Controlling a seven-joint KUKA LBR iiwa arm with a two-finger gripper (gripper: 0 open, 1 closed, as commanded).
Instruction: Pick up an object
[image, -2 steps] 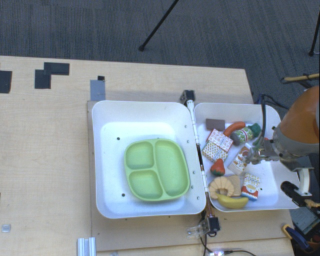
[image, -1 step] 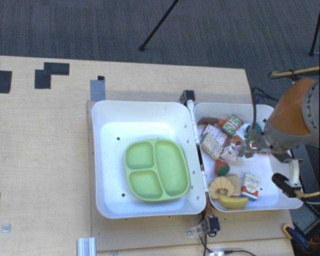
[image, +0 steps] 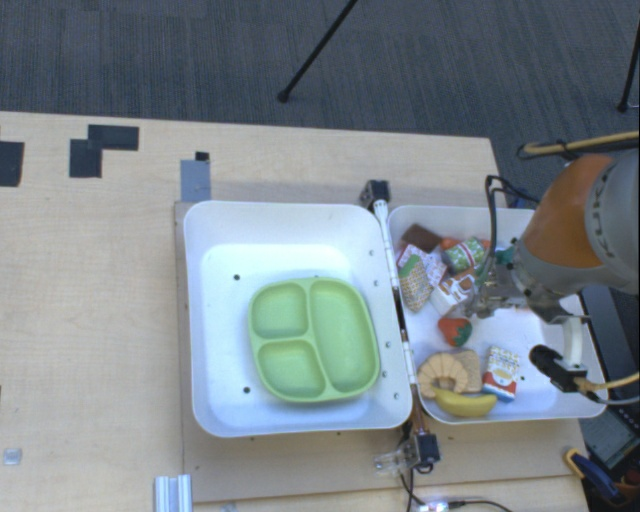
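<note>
**Op A:** Nearest you, at the right bin's (image: 575, 405) front rim, lies the toy banana (image: 466, 403), below and a little left of the gripper (image: 480, 303). The croissant (image: 450, 372) sits just above it, touching, and a small carton (image: 501, 372) lies beside them.

**Op B:** And the gripper itself?

**Op A:** You cannot tell whether it is released or clenched; the tips are lost among the clutter. It hangs just above the strawberry (image: 456, 330), with packets (image: 415, 278) to its left and a green-topped piece (image: 463, 255) behind it.

**Op B:** What would you go for?

**Op A:** The strawberry, directly under the tips. You should expect it to be light, hard plastic and probably slick, so take it across the widest middle, not the tapered end. The green divided plate (image: 314, 340) lies far left, in the other bin (image: 215, 300).
</note>
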